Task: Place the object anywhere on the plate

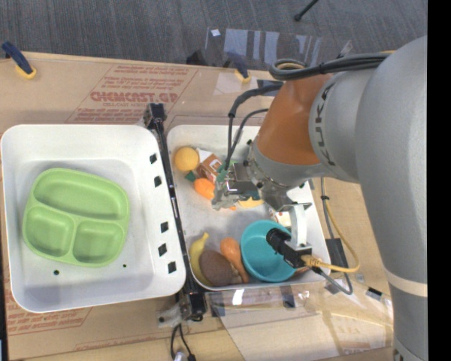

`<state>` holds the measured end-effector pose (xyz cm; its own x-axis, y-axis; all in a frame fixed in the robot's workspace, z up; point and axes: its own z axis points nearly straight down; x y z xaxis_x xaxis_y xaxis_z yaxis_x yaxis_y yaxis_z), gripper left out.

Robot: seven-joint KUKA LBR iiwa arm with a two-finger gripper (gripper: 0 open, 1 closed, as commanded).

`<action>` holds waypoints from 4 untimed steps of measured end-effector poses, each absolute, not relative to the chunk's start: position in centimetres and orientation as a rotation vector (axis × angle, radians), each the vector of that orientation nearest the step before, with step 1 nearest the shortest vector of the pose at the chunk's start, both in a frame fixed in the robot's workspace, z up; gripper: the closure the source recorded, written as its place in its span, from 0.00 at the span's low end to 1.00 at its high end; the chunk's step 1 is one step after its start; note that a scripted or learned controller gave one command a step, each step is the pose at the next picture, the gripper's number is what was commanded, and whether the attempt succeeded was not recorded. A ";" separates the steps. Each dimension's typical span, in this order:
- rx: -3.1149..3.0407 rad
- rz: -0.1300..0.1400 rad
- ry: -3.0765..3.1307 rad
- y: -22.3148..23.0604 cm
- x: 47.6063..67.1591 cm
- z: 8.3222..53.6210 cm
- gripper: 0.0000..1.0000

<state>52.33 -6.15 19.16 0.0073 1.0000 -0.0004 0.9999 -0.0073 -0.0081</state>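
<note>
The gripper (227,194) hangs low inside the right bin (210,132), toward the worktop's far side. The wrist and its cables hide the tip, so I cannot tell whether it is open or closed, and nothing can be seen held in it.

Just beside it, on the side facing the left bin (30,149), lies a small orange toy fruit (203,188). This is probably the object to be moved, though the task does not name one. A yellow lemon (185,159) and a small brown box (210,165) lie close behind it, toward the far edge.

Toward the worktop's near edge the same bin holds a teal bowl (259,258), a banana (198,247), a brown potato-like piece (215,268) and an orange piece (231,250), crowded together.

The green divided plate (79,194) lies flat in the left bin, well apart from the fruit.

The orange fruit looks like light, hollow, stiff plastic with a smooth, rounded skin. It is likely to roll or squirt sideways under an off-centre pinch. The safest hold is probably across its widest middle, from straight above, with the approach kept clear of the box and lemon.
</note>
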 end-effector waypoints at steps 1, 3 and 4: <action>-2.595 0.009 -1.757 3.0 52.1 19.1 1.00; -2.176 0.016 -2.254 6.4 49.7 19.1 1.00; -2.164 0.022 -2.258 6.5 49.8 20.0 1.00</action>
